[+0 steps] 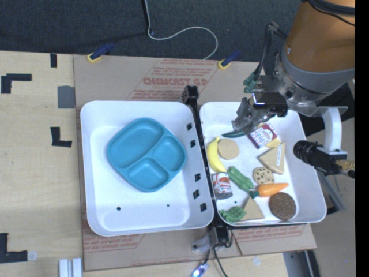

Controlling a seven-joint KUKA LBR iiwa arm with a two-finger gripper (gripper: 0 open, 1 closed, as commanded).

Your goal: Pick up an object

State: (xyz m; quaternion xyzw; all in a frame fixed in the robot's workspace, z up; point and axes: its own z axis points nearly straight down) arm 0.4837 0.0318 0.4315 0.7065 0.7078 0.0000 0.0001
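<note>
Banana point(214, 154), cookie point(228, 149), green pod point(240, 178) (all crowded) beside jaws point(245, 124)

The arm point(323, 33) is cut off at the top and right edges, toward one o'clock. The gripper point(247, 120) partly hides a dark green item point(232, 135), possibly a leaf.

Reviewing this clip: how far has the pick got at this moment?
Done: the grey arm's gripper is down at the back of the right white bin, above the yellow banana and round tan cookie. In hand: nothing visibly between its fingers; a dark green piece lies just below them. Left: grasping and lifting an item; the blue divided plate sits in the left bin.
</note>
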